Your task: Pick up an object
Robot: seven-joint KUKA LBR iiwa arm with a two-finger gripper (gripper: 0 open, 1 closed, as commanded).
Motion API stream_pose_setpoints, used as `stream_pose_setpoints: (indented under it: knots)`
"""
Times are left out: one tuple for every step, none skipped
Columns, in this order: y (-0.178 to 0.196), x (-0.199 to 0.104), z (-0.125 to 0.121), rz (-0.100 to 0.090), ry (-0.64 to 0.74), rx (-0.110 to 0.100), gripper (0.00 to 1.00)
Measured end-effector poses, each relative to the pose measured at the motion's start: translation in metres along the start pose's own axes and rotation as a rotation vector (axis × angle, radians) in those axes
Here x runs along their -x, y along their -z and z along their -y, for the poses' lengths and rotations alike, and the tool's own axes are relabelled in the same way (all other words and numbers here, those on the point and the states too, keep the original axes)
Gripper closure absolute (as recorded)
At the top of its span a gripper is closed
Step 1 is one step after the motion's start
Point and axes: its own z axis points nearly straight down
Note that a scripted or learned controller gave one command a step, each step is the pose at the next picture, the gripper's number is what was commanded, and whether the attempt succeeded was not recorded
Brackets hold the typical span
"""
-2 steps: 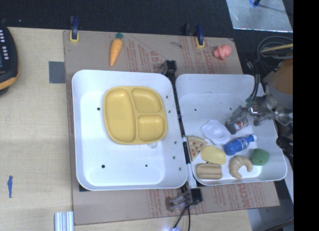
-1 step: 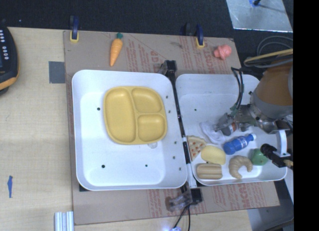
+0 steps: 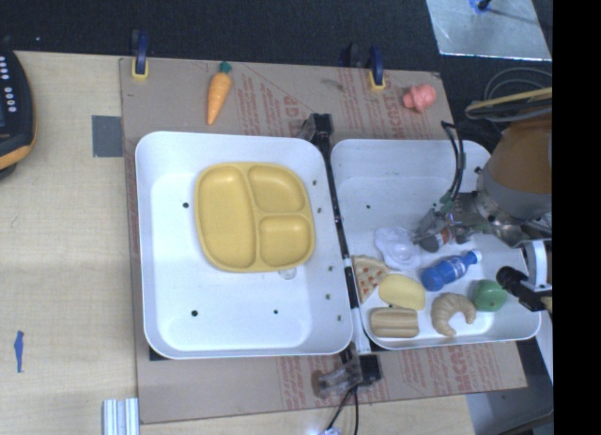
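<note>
Camera view, from above at a slant: two shallow white bins sit side by side on a brown board on the desk [image 3: 66, 236]. Left bin [image 3: 169, 302] holds a yellow divided plate [image 3: 254, 215], three compartments, lying flat toward the bin's upper middle. Right bin [image 3: 376, 165] holds the small stuff, all crowded in its lower half: clear plastic piece [image 3: 397, 244] near the middle, blue bottle [image 3: 449, 271] lying on its side just right of it, pizza slice [image 3: 367, 276] by the bin's left wall, yellow lemon-like piece [image 3: 401, 290] touching the slice's right side, hot dog bun [image 3: 393, 322] along the bottom wall, croissant [image 3: 454, 312] right of the bun, green round item [image 3: 488, 294] at lower right.

Arm comes in from the right, orange band [image 3: 522, 163] over the right bin's edge. The hand [image 3: 441, 229] is low inside the right bin, just above the blue bottle & beside the clear plastic piece. Too dark and cluttered there — can't tell if it's spread or pressed together, or pinching anything.

Outside the bins: toy carrot [image 3: 218, 93] on the board above the left bin, pink item [image 3: 420, 97] above the right bin, blue-and-yellow clamps [image 3: 140, 53] on the board's top edge. Grey tape square [image 3: 107, 135] left of the left bin. Black-and-orange device [image 3: 13, 104] at the desk's far left.
</note>
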Motion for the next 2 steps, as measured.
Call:
stream_pose_setpoints:
  knots:
    - [-0.011,-0.063,-0.051,-0.003,0.007,0.004,1.0]
    - [0.096,-0.143,-0.056,-0.005,0.008,0.01,1.0]
